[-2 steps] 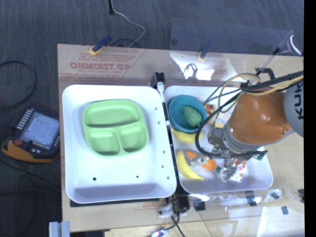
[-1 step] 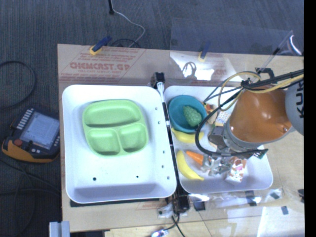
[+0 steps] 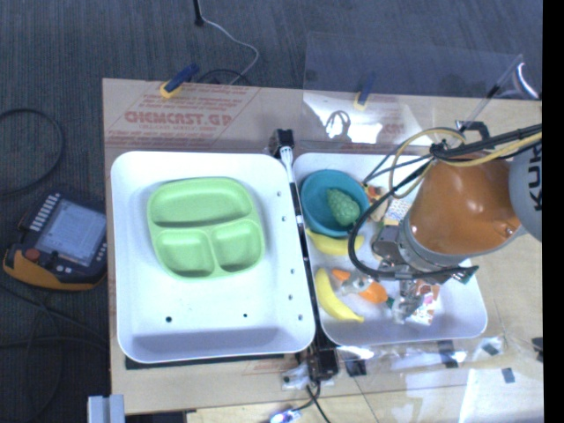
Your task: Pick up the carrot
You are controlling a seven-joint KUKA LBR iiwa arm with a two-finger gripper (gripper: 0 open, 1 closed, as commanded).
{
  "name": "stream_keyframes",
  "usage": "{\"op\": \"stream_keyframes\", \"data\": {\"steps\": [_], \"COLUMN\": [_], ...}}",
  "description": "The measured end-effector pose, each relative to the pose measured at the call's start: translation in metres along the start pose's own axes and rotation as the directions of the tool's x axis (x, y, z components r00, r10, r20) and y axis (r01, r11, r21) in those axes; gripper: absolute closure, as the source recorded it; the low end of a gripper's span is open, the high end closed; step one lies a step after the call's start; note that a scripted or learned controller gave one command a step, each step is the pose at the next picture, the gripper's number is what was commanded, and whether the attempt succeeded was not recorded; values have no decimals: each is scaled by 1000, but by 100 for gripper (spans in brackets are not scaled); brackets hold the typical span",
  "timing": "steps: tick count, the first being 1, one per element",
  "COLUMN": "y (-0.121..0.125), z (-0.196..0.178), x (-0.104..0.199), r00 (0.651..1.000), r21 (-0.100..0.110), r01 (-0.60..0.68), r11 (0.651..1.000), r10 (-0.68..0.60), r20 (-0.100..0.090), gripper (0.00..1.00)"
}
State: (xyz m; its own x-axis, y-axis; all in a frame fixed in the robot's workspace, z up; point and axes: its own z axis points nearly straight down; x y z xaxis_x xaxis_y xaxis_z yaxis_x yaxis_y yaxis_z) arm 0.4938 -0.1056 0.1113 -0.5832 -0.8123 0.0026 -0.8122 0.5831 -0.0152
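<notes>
A: What is lying under everything?

B: A dark carpet is running around a brown board (image 3: 176,117), and two white bins are sitting on it side by side. Red print on the board is reading roughly "CHEMCAST GP", though it is faint.

A: And the tool?

B: The gripper (image 3: 407,300) is hanging low in the right bin (image 3: 467,320), below the orange band (image 3: 463,205) of the arm. I cannot tell whether it is released or clenched; the wrist and cables are hiding that.

A: Where is the carrot?

B: The carrot (image 3: 374,293) is lying in the right bin, just left of the gripper, near it or touching it; I cannot tell which.

A: What is crowding it?

B: A banana (image 3: 332,298) is lying just left of it. A small packet (image 3: 426,305) with unreadable print is sitting just right of the gripper. A blue bowl (image 3: 322,211) is standing at the bin's far left corner, holding a knobbly green thing (image 3: 344,204), with something yellow (image 3: 330,244) showing beneath the bowl.

A: Farther out?

B: A green tray (image 3: 204,226) with three compartments is resting in the left bin (image 3: 141,324). A pendant (image 3: 62,241) with a screen is lying on the carpet to the left. White letters "KU" are showing on the arm at the right.
</notes>
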Motion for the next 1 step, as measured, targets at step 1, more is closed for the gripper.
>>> {"op": "stream_keyframes", "data": {"steps": [1], "y": [0], "z": [-8], "x": [-3], "r00": [1000], "r21": [-1], "r01": [0], "r11": [1000], "r10": [0], "r20": [2], "gripper": [100]}}
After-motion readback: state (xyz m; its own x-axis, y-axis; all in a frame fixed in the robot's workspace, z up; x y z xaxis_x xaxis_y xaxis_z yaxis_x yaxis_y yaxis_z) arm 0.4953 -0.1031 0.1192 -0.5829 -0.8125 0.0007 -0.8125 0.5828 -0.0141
